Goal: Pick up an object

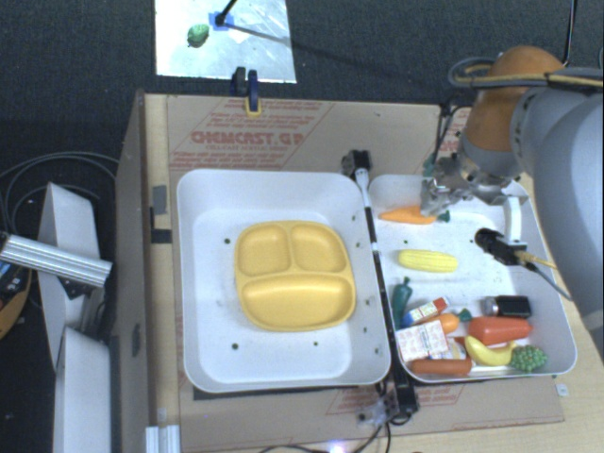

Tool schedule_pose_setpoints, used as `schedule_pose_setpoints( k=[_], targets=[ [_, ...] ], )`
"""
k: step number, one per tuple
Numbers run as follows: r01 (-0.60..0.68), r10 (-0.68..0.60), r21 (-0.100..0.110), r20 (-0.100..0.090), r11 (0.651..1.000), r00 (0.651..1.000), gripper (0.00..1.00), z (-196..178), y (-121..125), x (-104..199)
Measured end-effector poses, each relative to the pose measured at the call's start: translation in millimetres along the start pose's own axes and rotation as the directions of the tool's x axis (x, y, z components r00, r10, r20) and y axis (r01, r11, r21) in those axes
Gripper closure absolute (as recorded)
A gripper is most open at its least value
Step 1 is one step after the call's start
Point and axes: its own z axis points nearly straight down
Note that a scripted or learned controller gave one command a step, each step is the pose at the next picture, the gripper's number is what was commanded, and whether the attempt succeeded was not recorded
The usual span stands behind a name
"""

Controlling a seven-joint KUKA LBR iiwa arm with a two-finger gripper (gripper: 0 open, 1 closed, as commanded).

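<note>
Orange, one toy carrot [408, 216] lay at the right bin's [566, 333] eleven o'clock, the gripper [436, 199] touching its right end, grip state impossible to tell. One corn cob [427, 260] lay at its five o'clock. One yellow divided plate [293, 275] sat in the left bin [203, 253].

Dark carpet floor [75, 64] surrounds the worktop [283, 125], which is surfaced in brown printed cardboard. A shiny reflective sheet [226, 26] lies on the floor at the far side. Black cables [38, 173] and a pale metal bracket [57, 258] sit at left.
</note>
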Motion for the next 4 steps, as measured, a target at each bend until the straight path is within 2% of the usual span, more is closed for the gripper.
schedule_pose_setpoints(
  k=[1, 2, 3, 4],
  targets=[
    [0.0, 0.0, -0.005, -0.009, 1.0, 1.0, 1.0, -73.2, -40.1, 40.3],
    [0.001, -0.001, -0.003, -0.011, 1.0, 1.0, 1.0, -72.6, -31.3, 105.9],
    [-0.003, 0.003, -0.003, -0.009, 1.0, 1.0, 1.0, -103.3, -46.9, 76.2],
    [0.0, 0.0, -0.003, -0.011, 1.0, 1.0, 1.0, -105.6, -19.4, 169.5]
  ],
)
